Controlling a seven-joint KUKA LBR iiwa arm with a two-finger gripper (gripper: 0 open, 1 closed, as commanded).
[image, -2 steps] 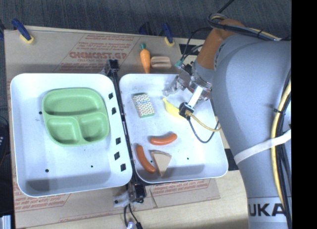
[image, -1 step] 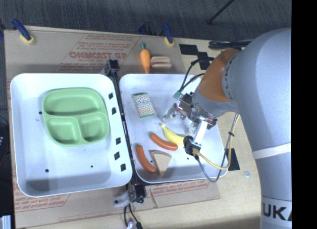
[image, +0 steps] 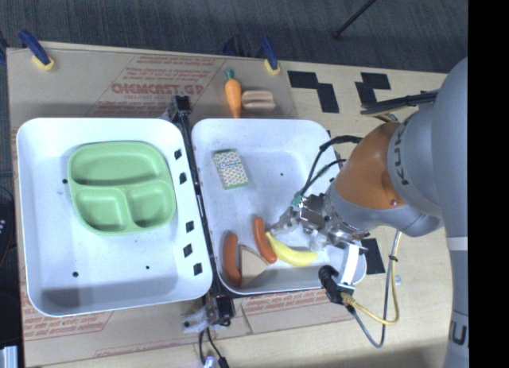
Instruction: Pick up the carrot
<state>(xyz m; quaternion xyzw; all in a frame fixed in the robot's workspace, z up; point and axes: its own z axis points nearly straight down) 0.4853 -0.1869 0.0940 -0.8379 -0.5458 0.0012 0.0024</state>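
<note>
The carrot (image: 231, 96), orange with a green top, lies on the cardboard beyond the far rim of the right bin (image: 318, 132), outside both bins. My gripper (image: 293, 222) is low in the near part of the right bin, just above the yellow banana (image: 293, 254) and right of a reddish sausage (image: 264, 239). It is far from the carrot, roughly a bin's length nearer the front edge.
A tan bun-like item (image: 258, 102) sits just right of the carrot. The right bin also holds a small patterned box (image: 231, 168) and a second sausage (image: 231, 257). In the left bin (image: 32, 199) lies a green divided tray (image: 121, 185). Blue clamps (image: 270, 55) grip the bench's far edge.
</note>
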